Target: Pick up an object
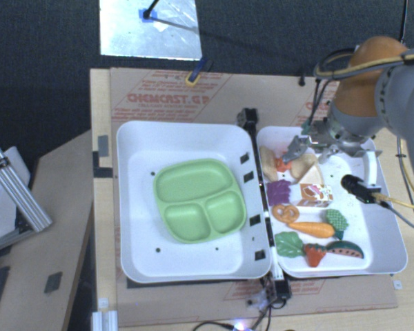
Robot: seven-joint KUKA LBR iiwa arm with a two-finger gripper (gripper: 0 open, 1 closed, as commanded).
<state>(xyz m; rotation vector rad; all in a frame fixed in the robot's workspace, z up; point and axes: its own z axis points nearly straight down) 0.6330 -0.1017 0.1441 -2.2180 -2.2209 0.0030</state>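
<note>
The gripper (300, 147) hangs low over the far left part of the right bin (386, 243), at the end of the grey arm (400, 95) with its orange band. Whether it is released or clenched cannot be told from this angle. Just beneath and beside it lie a pale bread-like piece (305, 165) and a tan piece (269, 161), with a small red bit (281, 163) between them.

Nearer the camera in the same bin sit a purple bunch of grapes (279, 191), a small carton (314, 195), a pretzel (286, 213), a carrot (310, 229), a green waffle-textured piece (337, 220), a green leaf (288, 243), a strawberry (314, 255) and a watermelon slice (345, 249).

The left bin (134, 150) holds a green tray (199, 200) with 3 compartments. Both bins rest on the desk (165, 95).
</note>
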